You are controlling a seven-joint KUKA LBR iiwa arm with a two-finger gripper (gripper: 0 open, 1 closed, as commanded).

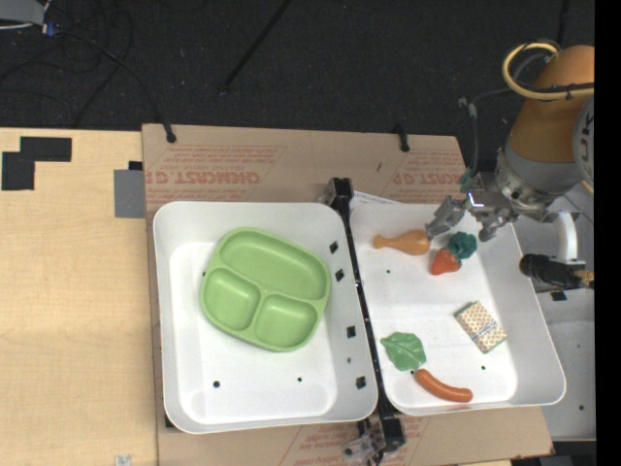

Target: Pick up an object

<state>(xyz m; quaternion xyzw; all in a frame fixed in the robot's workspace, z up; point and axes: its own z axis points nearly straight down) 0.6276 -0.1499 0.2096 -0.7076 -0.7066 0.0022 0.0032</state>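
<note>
Hovering gripper [469, 219] over right bin [543, 357] far edge | jaws spread, pinching nothing | strawberry [448, 258] just below fingers, chicken leg [405, 243] beside it | risk: closing between both toys, nudging one away and gripping air

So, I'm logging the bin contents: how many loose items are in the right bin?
5: a chicken drumstick and strawberry at the back, a patterned packet mid-right, a green leaf and sausage at the front.

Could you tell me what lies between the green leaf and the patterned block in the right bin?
In the camera view, bare white bin floor separates the green leaf from the patterned block.
</note>
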